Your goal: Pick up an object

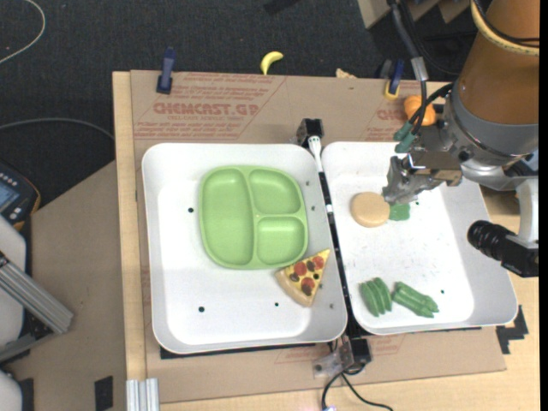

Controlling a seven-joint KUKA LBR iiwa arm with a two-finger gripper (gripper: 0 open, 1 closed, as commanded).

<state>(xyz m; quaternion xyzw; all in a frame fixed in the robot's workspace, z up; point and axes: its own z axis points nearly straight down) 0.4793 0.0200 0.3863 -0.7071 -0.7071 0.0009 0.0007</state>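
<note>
arm (501, 101): grey, orange band | hand (402, 197): dark metal | black cable at wrist

A brown cardboard sheet (214, 110) printed with red lettering covers the bench. Around it lies dark carpet (128, 15) — a thin white cable (34, 15) loops beyond the sheet's far-left corner, and blue clamps (165, 71) grip its far edge.

You can see a round tan cookie (371, 210) lying flat in the right bin (479, 289), near its left wall. A small green piece (400, 212) sits just beside it on the right. Two bunches of green beans (398, 297) lie near the front of that bin. In the left bin (171, 255) a pizza slice (306, 276) lies touching the green divided plate (253, 217)
</note>
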